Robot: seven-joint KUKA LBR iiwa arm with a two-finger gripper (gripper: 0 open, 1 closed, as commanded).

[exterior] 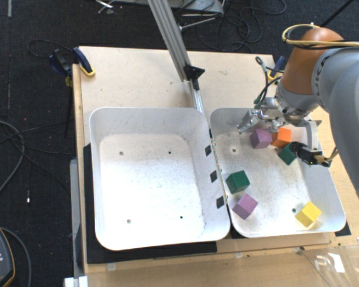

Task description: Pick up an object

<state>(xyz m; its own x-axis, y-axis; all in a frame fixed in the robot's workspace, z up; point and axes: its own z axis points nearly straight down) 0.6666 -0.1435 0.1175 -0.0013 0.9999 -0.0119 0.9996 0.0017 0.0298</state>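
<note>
Crowding the end effector, grip state unclear: purple cube, orange cube, dark green block.

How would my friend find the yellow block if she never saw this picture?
Look in the right bin, the one the robot arm reaches into. Go to its near right corner, far from the arm. The yellow block sits there alone, the only yellow one, apart from the green block and purple block.
</note>
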